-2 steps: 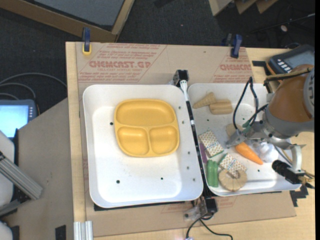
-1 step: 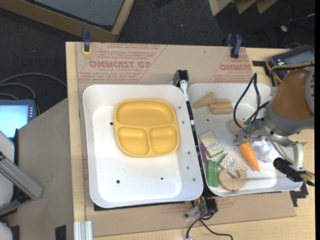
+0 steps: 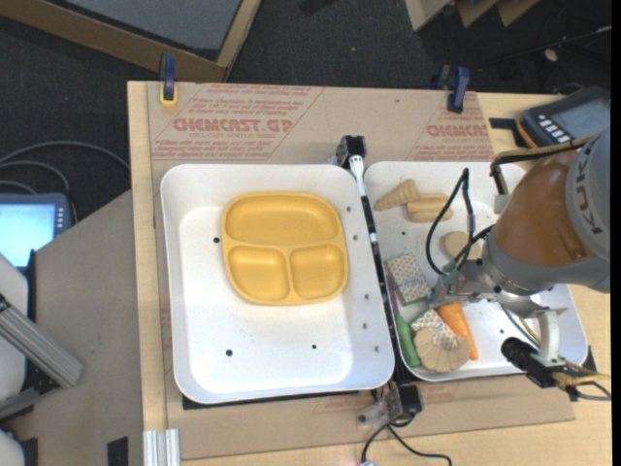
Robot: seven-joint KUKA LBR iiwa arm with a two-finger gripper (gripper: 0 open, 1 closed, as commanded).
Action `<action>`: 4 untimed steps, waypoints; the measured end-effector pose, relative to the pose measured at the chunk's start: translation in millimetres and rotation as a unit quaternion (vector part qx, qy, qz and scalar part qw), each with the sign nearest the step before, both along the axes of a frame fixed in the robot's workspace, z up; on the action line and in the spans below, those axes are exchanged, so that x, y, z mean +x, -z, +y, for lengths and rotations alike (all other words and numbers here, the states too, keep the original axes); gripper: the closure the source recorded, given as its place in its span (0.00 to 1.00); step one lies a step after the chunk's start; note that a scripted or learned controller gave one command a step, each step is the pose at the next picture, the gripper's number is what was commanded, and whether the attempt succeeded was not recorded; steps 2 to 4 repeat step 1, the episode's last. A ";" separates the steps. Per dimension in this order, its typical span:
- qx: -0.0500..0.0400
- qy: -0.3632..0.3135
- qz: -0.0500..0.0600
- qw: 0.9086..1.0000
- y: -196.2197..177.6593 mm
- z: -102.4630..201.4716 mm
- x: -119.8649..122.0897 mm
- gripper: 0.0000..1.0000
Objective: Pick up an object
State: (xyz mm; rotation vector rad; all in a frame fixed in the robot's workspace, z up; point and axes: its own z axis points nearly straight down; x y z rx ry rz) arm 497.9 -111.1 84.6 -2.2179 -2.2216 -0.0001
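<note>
My gripper [image 3: 454, 287] is low in the right bin [image 3: 572, 330], reaching in from the right under the grey arm with its orange band [image 3: 537, 223]. Just below the gripper lies an orange carrot [image 3: 457, 326], and I cannot tell whether they touch. Left of the gripper lies a patterned cloth piece [image 3: 408, 276]. A tan disc [image 3: 437, 350] sits at the bin's front next to a green piece [image 3: 404, 339]. Farther back are a wooden cone [image 3: 395, 198], a pale cylinder [image 3: 428, 209] and a round wooden piece [image 3: 453, 246].
The left bin [image 3: 194, 289] holds a yellow three-compartment plate [image 3: 285, 246]. A black divider strip [image 3: 370, 231] runs between the two bins. Blue clamps [image 3: 168, 76] [image 3: 456, 83] grip the board's far edge.
</note>
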 end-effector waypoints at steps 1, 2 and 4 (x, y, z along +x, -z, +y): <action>0.000 -0.004 -0.008 1.000 -106.6 72.3 41.2 1.00; 0.000 -0.004 -0.008 1.000 -106.6 72.3 41.2 1.00; 0.000 -0.004 -0.008 1.000 -106.6 72.3 41.2 1.00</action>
